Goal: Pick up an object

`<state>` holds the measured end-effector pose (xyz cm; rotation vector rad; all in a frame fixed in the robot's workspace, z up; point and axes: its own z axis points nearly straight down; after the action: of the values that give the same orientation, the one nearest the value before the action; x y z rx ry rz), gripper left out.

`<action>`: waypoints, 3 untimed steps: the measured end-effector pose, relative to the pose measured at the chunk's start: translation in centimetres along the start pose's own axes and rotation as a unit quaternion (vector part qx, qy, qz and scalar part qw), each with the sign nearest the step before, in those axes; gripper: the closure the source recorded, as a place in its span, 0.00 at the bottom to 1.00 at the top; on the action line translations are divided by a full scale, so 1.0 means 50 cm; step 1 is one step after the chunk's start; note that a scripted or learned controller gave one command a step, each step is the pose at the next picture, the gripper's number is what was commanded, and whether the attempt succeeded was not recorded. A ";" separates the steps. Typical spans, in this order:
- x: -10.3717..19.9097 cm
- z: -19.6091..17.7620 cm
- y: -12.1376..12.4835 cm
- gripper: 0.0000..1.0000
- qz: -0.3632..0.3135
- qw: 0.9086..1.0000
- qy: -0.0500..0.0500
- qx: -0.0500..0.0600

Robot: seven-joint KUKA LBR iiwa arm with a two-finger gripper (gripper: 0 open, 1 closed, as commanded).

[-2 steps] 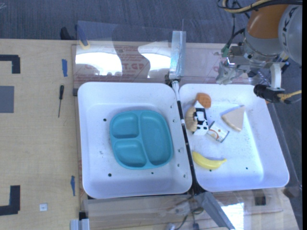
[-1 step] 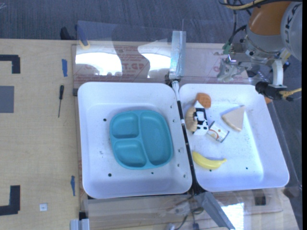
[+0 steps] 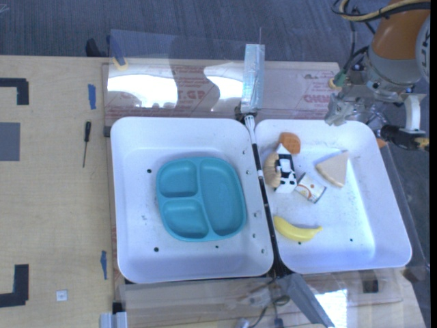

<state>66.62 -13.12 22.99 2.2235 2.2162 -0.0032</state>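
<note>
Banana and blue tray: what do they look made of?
Banana: likely moulded plastic toy food, judging by its smooth, even yellow skin. Blue tray: likely hard plastic with a satin finish, judging by its uniform teal colour, rounded moulded compartments and soft glare. Neither is certain from above.

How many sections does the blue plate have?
3. The turquoise plastic divided plate lies in the left white bin: one small section at its upper left, one small section at its lower left, and one long section down its right side.

Open floor lies along the right bin's [image 3: 382, 244] right side; toys [image 3: 293, 173] crowd its left.
</note>
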 end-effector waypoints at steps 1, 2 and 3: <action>0.006 -0.027 0.005 1.00 -0.003 1.000 -0.001 -0.004; 0.006 -0.049 0.007 1.00 -0.004 1.000 -0.002 -0.007; -0.056 0.003 0.000 1.00 -0.001 1.000 0.001 0.002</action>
<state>66.60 -15.94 22.86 2.2248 2.2207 -0.0054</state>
